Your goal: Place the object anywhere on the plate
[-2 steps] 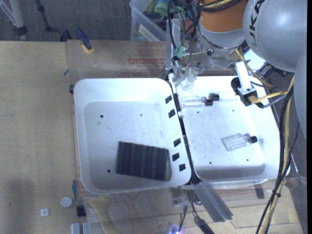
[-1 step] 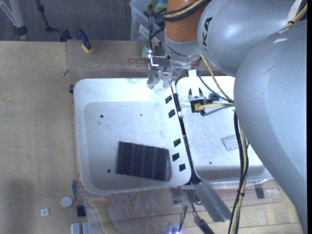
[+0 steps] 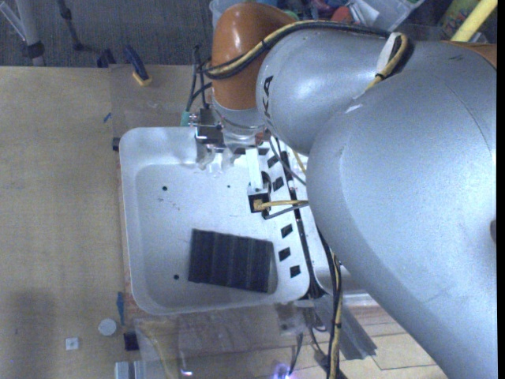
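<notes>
One dark grey ribbed rectangular slab (image 3: 230, 260) lies flat on the floor of the shallow white plastic bin (image 3: 146, 204), near its front edge. Judging by looks, it is stiff and fairly light; the ridges should give grip, and its short sides seem the best place to take hold. Farther back, the claw (image 3: 215, 155) hangs low by the bin's rear wall, well apart from the slab. Whether it is spread or closed cannot be told.
</notes>
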You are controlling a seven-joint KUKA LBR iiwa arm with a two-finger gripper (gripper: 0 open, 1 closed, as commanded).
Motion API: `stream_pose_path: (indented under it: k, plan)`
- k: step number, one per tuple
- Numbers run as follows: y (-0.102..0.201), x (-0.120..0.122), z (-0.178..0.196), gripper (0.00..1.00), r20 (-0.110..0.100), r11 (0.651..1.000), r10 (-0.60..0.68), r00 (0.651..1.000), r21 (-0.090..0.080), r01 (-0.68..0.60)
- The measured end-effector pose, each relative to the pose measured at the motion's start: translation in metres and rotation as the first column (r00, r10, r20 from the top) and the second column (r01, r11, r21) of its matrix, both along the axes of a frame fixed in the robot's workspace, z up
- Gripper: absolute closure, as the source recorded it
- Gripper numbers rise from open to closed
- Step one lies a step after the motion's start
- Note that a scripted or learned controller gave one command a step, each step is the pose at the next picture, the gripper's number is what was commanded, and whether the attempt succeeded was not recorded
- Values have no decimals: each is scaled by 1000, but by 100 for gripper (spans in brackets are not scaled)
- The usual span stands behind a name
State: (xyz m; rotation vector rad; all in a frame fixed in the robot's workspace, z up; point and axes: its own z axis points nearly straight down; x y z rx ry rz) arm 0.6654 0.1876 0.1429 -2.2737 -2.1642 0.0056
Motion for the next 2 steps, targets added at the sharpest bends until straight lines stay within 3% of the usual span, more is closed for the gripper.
stream_pose_path:
  k: [1, 2]
  plan:
    - [32, 1, 47, 100, 7, 839, 544, 839, 0, -544]
    - [-6, -50, 107, 100, 4, 635, 772, 635, 2, -772]
